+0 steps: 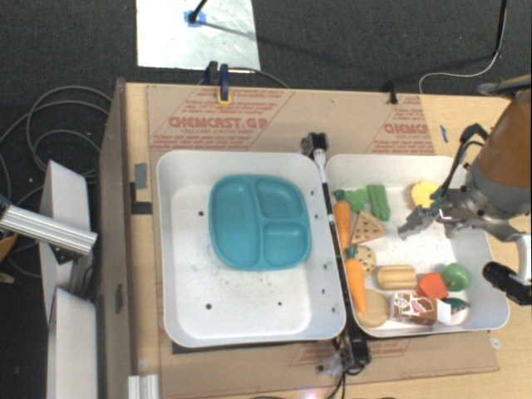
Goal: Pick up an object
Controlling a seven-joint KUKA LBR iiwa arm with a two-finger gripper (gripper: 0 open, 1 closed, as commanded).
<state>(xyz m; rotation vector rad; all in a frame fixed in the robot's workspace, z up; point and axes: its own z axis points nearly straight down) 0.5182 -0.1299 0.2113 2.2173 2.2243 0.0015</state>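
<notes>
The right bin holds several toy foods. Among them are a yellow piece, green pickles, a pizza slice and two carrots. There are also a hot dog bun, a red piece, a green ball and a small carton. My gripper hangs over bare bin floor, just below the yellow piece and right of the pizza slice. I see nothing held in it.
The left bin carries a teal divided plate. A raised divider runs between the two bins. The arm enters over the right bin's right rim. Cables lie on the floor at the left.
</notes>
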